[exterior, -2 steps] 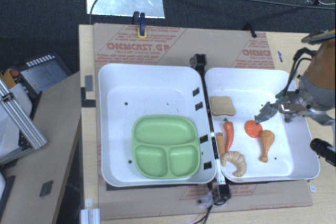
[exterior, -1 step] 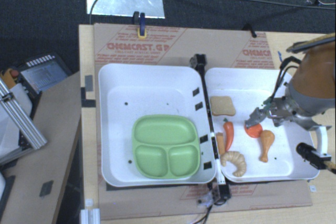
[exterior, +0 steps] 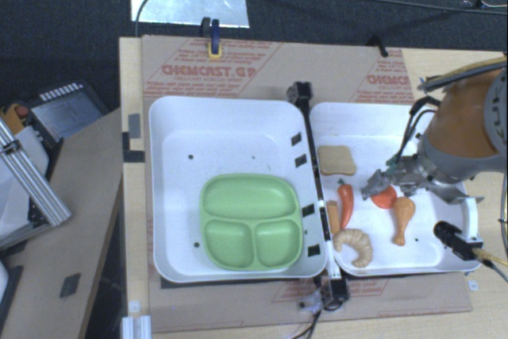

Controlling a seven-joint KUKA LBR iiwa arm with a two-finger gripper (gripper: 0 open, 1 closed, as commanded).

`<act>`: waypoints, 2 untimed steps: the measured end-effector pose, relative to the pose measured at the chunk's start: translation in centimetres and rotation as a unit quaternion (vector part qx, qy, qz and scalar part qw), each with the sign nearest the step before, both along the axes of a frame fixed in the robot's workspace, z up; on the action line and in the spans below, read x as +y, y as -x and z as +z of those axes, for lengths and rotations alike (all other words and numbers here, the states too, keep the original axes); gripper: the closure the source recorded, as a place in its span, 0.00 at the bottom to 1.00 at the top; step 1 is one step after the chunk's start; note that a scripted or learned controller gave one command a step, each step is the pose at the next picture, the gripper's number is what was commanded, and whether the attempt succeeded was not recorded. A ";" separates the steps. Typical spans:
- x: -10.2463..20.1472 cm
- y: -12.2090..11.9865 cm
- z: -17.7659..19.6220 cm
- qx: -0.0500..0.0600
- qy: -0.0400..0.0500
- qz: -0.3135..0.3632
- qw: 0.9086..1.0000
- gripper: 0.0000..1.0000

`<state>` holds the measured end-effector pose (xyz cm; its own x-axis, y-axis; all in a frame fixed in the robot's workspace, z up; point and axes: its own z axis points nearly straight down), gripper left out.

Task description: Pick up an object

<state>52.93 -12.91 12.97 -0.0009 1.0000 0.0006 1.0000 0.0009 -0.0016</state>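
Tan wooden desk [exterior: 131, 171] carrying a brown cardboard sheet [exterior: 238, 67] printed "CHEMCAST GP" in red. Two shallow white plastic bins: left bin [exterior: 175, 131] holds a green three-compartment plate [exterior: 250, 220]; right bin [exterior: 357, 119] holds a tan bread slice [exterior: 336, 160], chicken drumstick [exterior: 402, 218], croissant [exterior: 355, 244], red chilli [exterior: 345, 199] and red tomato [exterior: 384, 198]. Pincer [exterior: 379, 185] over the tomato; whether spread or pressed, cannot tell.

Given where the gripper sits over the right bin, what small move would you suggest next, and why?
Probably a short descent onto the tomato. The gripper hangs right at that red piece in the right bin, with nothing seen between its fingers. The drumstick and chili lie close on either side, so a straight drop seems safest.
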 end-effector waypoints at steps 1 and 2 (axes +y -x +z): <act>0.0 -0.1 1.3 -0.002 0.001 0.000 1.000 1.00; -0.3 -1.0 7.3 -0.004 0.001 0.001 1.000 1.00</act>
<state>53.91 -13.17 20.27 -0.0038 1.0000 -0.0017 1.0000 0.0038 0.0062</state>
